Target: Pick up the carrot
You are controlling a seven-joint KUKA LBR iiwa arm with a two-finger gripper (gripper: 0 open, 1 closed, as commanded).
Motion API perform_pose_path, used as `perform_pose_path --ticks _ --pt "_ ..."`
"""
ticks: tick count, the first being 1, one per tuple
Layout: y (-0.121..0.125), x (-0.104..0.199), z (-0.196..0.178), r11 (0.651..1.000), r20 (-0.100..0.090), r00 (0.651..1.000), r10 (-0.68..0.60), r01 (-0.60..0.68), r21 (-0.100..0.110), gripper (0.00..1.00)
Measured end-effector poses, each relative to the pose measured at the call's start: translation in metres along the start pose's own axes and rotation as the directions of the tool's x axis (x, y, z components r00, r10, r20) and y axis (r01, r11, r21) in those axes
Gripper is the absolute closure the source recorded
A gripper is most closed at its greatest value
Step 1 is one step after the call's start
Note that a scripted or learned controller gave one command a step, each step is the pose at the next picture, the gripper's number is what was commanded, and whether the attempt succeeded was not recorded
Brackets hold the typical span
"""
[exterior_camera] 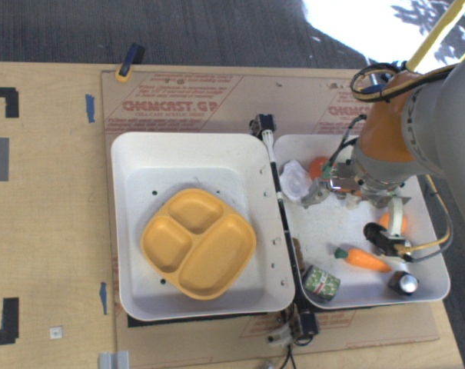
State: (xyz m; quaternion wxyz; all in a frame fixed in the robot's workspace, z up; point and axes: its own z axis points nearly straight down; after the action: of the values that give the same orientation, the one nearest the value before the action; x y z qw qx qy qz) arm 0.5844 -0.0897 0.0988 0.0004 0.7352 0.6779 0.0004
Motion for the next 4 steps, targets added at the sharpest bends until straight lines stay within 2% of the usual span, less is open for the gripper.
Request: perform_pose_path --ticks 1,2,3,4 --pt "-0.074 -0.080 -0.112 0.987 0.001 0.987 -0.159 0.159 -0.001 0.00" --pt "-0.063 -0.089 -0.009 0.982 0.001 0.982 -0.187 0.187 -0.001 0.00" --pt "0.001 -0.062 -0.079 0.957 0.001 0.957 -0.292 0.292 -0.001 0.00" --pt "0.016 -0.011 0.013 0.995 0.000 0.995 -0.101 0.101 -0.001 0.00"
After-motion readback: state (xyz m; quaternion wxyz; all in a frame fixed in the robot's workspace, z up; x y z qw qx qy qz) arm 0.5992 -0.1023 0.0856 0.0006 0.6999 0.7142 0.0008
